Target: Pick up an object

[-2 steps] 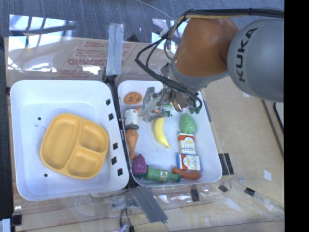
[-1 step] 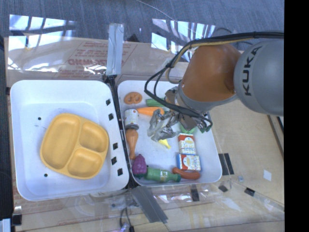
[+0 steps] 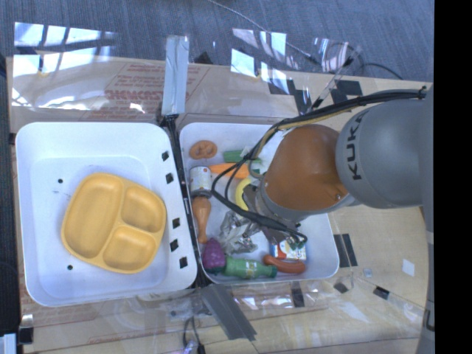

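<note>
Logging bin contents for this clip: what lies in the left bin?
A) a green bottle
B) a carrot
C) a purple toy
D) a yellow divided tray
D: the yellow divided tray lies alone in the left bin, while the small toys sit in the right bin under the arm.

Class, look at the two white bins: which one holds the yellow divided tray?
The left bin holds the yellow divided tray, lying alone there. The right bin instead holds a clutter of small toy foods beneath the arm.

Grey arm (image 3: 383, 153) reaching in from right, orange band – end effector (image 3: 240, 227) pointing down, low
</note>
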Available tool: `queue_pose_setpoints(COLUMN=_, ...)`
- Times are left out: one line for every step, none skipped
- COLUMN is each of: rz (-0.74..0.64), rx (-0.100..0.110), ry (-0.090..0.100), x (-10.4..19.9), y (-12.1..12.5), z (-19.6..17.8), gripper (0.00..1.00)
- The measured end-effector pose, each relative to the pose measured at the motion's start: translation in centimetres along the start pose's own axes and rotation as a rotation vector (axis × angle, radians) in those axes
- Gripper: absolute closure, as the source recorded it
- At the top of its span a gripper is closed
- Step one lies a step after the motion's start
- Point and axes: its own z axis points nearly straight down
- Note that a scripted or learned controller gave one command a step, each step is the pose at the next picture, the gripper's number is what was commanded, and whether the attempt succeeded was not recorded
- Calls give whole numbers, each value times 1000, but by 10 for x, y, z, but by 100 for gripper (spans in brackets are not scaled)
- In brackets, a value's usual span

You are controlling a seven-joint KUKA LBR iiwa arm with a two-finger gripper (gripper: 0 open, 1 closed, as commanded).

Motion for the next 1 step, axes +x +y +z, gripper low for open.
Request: queue_pose_setpoints(rz=6, rx=5, ry=-8, x=-36, y=34, z=-157, gripper=100)
